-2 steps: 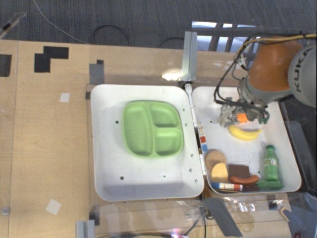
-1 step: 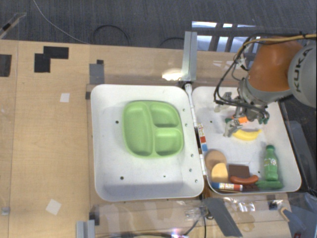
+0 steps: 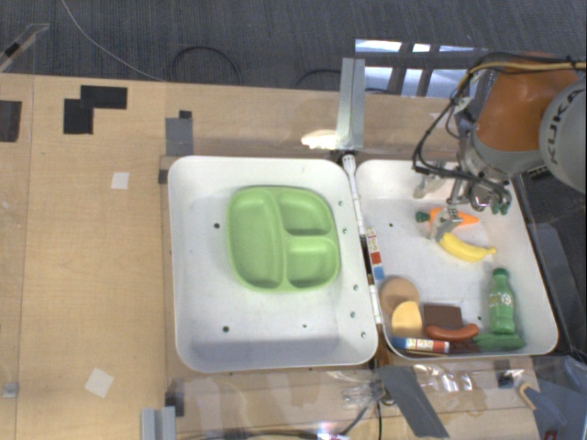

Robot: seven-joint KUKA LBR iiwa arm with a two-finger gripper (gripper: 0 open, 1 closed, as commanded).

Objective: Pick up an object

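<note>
The right bin (image 3: 404, 191) holds an orange carrot-like piece (image 3: 466, 217), a yellow banana (image 3: 466, 248), a green bottle (image 3: 501, 306), a tan bread roll (image 3: 400, 294), a brown block (image 3: 442, 316), a red sausage (image 3: 453, 332) and a marker (image 3: 425, 345). My gripper (image 3: 448, 222) hangs low in that bin's far part, right over the orange piece and just above the banana's left end. Its metal fingers reach down to the orange piece, but their spacing is unclear.
The left bin (image 3: 197, 319) carries a green divided plate (image 3: 281, 236). A metal post (image 3: 352, 104) stands behind the divider between the bins. Black cables (image 3: 438, 126) loop from the wrist over the right bin's far edge.
</note>
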